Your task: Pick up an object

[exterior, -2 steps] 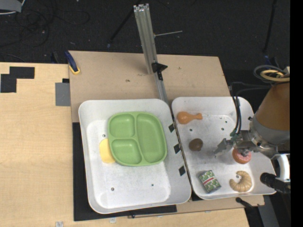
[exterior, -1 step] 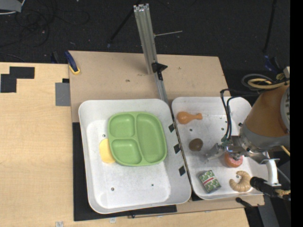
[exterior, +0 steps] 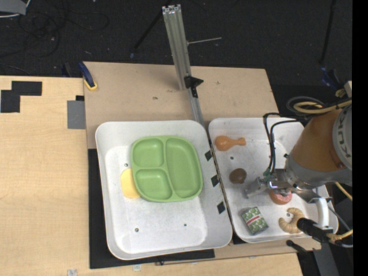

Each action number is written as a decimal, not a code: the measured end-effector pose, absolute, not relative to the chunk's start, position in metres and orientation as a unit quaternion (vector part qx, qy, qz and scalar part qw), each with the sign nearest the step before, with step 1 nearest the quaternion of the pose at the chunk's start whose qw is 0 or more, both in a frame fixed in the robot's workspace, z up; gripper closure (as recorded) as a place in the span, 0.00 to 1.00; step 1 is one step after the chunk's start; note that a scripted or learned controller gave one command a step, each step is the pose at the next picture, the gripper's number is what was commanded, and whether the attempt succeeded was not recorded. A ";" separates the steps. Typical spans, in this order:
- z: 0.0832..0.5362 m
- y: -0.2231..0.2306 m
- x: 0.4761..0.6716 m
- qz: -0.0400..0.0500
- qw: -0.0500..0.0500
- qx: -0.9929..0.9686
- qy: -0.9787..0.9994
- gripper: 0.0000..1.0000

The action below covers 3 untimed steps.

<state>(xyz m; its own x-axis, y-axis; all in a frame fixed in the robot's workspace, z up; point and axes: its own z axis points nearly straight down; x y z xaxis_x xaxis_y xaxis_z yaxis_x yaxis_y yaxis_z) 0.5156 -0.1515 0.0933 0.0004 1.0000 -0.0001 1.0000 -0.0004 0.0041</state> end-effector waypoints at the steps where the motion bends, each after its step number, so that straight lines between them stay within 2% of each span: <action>1: 0.107 -0.160 0.519 0.001 0.015 0.710 0.704 1.00; 2: 0.169 -0.155 0.521 0.001 0.001 0.707 0.708 1.00; 3: 0.229 -0.157 0.529 0.001 0.002 0.707 0.708 1.00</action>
